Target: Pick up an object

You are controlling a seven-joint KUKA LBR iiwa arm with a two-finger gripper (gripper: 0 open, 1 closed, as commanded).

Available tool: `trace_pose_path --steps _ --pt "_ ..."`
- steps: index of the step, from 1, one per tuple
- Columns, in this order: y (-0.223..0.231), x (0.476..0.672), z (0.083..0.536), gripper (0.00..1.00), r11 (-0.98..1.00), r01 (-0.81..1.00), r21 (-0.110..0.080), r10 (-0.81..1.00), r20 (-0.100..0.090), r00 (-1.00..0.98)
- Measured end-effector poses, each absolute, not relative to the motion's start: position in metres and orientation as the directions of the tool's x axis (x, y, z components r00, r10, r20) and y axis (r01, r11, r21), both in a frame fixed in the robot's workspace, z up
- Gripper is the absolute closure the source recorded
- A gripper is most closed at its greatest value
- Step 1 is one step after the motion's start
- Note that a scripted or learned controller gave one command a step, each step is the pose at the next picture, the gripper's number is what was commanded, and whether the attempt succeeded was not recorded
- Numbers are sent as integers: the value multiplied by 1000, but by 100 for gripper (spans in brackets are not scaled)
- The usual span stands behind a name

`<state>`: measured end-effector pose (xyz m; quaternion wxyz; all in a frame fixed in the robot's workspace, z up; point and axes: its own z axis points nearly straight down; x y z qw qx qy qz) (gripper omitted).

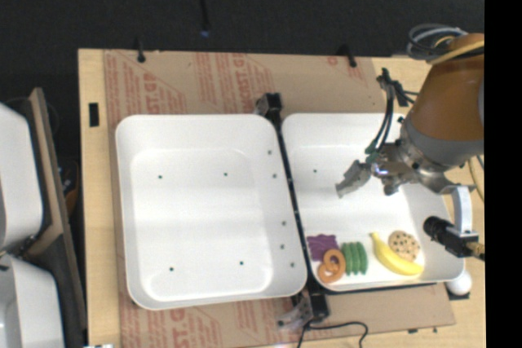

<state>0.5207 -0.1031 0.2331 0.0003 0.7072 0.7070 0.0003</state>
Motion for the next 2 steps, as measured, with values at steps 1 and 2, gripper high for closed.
trace_pose_path --steps 1,2 --pt "-30 515 199 0 5 1000 -2 1000 1 -5" --pt "80 513 216 0 9 1000 1 1000 3 -9"
